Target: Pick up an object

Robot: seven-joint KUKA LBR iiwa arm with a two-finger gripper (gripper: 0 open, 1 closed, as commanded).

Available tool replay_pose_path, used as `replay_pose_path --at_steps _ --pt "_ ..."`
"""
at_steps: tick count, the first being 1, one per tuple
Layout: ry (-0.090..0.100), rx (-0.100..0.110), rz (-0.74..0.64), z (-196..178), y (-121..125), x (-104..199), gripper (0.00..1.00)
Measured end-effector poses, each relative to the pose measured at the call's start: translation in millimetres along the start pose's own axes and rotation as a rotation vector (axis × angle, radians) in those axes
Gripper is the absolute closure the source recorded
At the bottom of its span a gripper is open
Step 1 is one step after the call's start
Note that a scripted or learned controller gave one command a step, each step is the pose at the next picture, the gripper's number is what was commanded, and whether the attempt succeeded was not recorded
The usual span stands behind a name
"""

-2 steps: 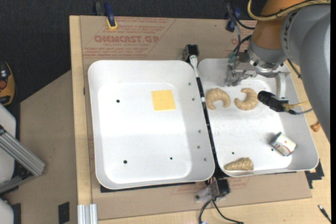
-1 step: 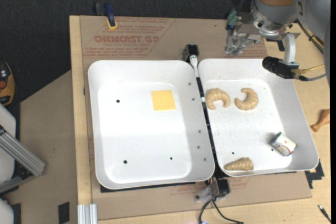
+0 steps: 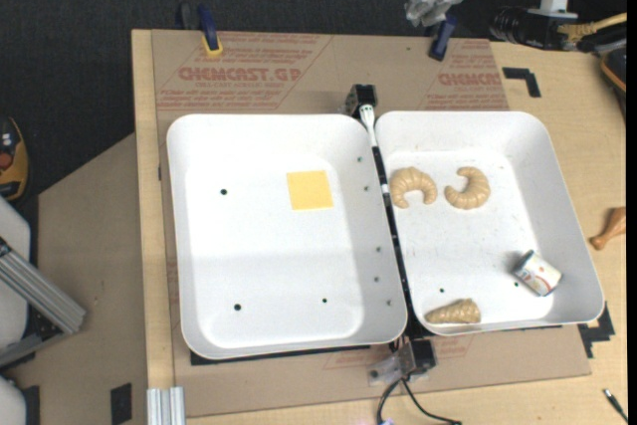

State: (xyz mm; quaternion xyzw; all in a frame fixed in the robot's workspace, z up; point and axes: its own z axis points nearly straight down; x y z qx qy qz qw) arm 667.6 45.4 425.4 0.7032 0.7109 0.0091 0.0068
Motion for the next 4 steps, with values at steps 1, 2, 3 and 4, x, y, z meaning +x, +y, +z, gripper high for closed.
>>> replay_pose_path --at_steps 1,2,3,4 --pt "-0.002 0.036 0.004 119.4 -37.3 57.8 1.0" --pt "-0.001 0.026 0.005 97.3 -98.0 88.2 1.0" --pt "-0.004 0.038 0.003 173.9 -186.9 153.9 1.0" --pt "0.004 0.001 0.008 17.2 -116.8 167.8 1.0"
